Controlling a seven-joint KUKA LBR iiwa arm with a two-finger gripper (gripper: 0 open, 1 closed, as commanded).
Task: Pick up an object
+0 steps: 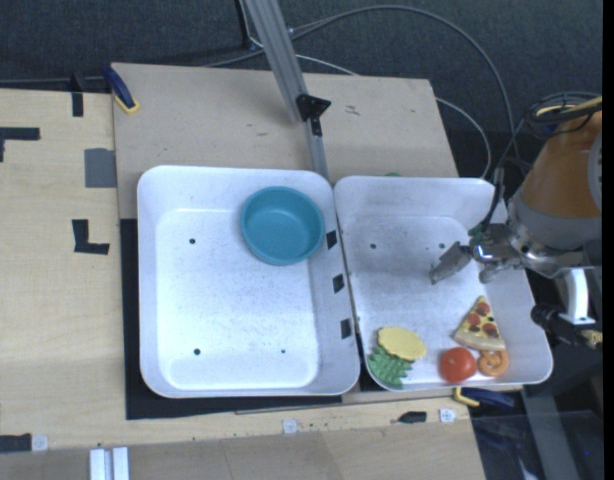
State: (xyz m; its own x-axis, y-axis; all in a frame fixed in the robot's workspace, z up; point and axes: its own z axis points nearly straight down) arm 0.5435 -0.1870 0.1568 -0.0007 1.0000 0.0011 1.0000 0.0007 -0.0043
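While beside tomato: pizza slice.

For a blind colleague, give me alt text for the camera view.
The arm's claw hovers over the right bin, above a pizza slice, tomato and yellow-green toy. A blue bowl sits in the left bin.

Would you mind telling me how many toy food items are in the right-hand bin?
4, all along its near edge: yellow-and-green corn at the near-left corner, tomato right of it, pizza slice farther back, small orange piece beside the tomato.
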